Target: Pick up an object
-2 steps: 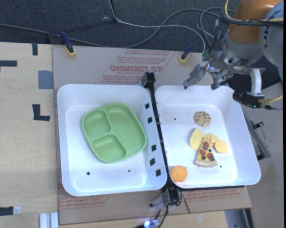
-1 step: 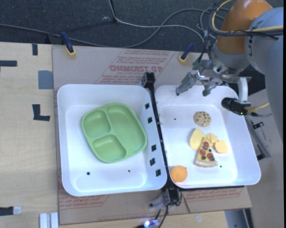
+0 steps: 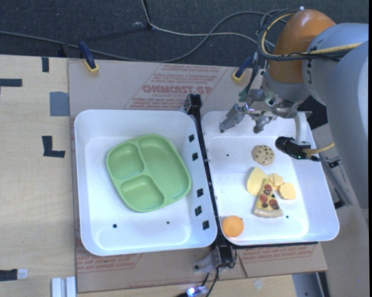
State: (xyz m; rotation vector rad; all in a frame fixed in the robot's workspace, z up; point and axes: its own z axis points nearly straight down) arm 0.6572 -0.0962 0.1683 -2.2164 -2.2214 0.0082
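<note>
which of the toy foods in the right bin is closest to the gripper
The chocolate chip cookie, the round speckled one lying just below the gripper. The pizza slice, the yellow pieces and the orange lie farther toward the bin's front.

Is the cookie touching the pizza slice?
Apart. The camera view shows bare white bin floor between the cookie and the pizza slice.

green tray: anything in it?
Empty. All three compartments of the green tray show bare; the food lies in the right bin.
</note>
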